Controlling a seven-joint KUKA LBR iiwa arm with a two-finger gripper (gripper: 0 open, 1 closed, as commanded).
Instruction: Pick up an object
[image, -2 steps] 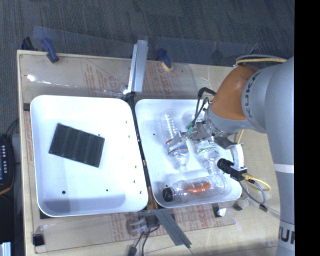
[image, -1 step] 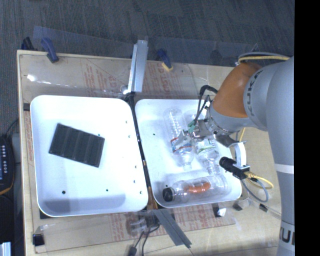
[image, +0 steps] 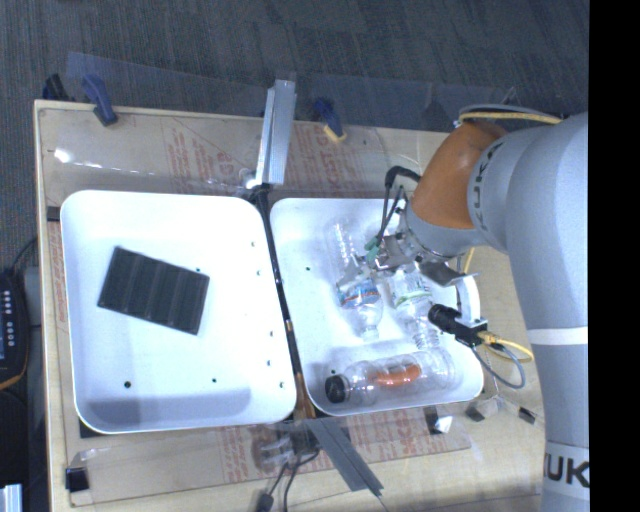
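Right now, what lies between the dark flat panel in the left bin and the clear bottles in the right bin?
In the camera view, bare white bin floor, then the two bins' adjoining rims, separate the dark panel from the clear bottles.

Pad (image: 154, 289) left bin, bottles (image: 385, 376) seemingly right.

tool (image: 385, 262) fingers hidden among clear bottles (image: 362, 295)

Clear plastic bottles (image: 362, 296) lie jumbled in the right bin (image: 300, 260); a dark ridged slab (image: 154, 290) lies flat in the left bin (image: 80, 370).
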